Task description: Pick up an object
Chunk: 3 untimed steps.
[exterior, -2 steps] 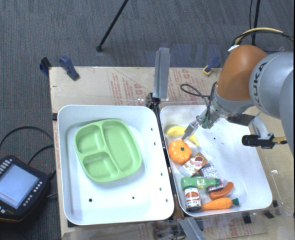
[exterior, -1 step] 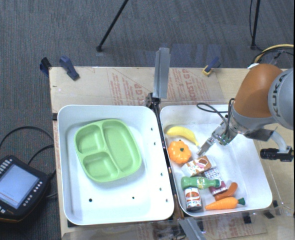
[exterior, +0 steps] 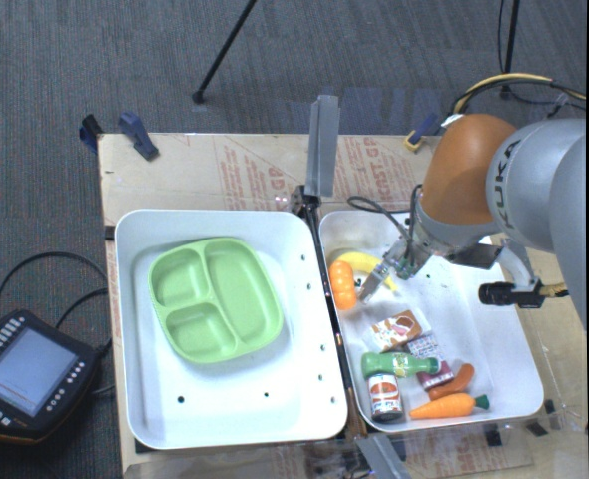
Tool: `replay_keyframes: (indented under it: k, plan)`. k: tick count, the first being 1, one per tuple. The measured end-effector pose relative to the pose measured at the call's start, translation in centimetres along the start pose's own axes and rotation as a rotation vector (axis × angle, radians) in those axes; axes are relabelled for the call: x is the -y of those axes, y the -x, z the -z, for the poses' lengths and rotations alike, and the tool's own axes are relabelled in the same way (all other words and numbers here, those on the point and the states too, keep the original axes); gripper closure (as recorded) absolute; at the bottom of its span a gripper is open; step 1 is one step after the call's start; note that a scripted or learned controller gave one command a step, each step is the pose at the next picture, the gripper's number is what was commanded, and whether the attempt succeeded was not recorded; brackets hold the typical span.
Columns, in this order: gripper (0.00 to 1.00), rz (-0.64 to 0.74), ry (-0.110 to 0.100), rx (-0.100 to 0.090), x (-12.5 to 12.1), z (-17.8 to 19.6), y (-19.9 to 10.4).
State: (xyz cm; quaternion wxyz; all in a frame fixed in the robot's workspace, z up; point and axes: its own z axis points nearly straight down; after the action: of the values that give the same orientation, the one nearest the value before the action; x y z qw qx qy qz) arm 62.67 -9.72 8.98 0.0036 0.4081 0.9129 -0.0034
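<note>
White plastic makes up both shallow bins on the tabletop (exterior: 225, 173), which is a board of pale wood printed with faded red lettering. The left bin (exterior: 140, 387) carries a light green divided plate (exterior: 215, 297) with three compartments, lying flat and slightly turned, closer to the bin's far-left part than to its near edge. The right bin (exterior: 504, 352) carries the loose objects. At its far-left corner a yellow banana (exterior: 352, 261) lies beside a small orange fruit (exterior: 342, 284), the two touching or very nearly so. The claw (exterior: 379, 279) hangs just to the right of that orange fruit and over the near end of the banana, its light-coloured fingers pointing down and to the left; from this angle I cannot tell how wide they stand, and nothing is seen gripped between them. Behind it the grey arm with its orange band (exterior: 469, 173) reaches in from the right. Nearer the camera, a small brown and white packet (exterior: 396, 329) lies in the middle of the bin, with a second small packet (exterior: 424, 347) just beside it. Below them a green bottle (exterior: 399, 364) lies on its side, a dark jar with a red label (exterior: 384, 397) stands near the front wall, and an orange carrot (exterior: 444, 406) with a green tip lies along the front, close to a smaller reddish piece (exterior: 456, 379). A black and orange handheld controller (exterior: 25, 372) sits on the floor to the left of the tabletop.
</note>
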Motion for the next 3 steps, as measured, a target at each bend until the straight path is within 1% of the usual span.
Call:
replay_keyframes:
  k: [1, 2, 3]
  plan:
    - [1.00, -0.006, 0.006, -0.004, -0.1, 0.9, -0.1]
    - [1.00, -0.264, 0.002, -0.011, 2.6, -0.1, -0.6]
    - [1.00, -0.089, 0.005, -0.008, 1.7, -0.2, -0.3]
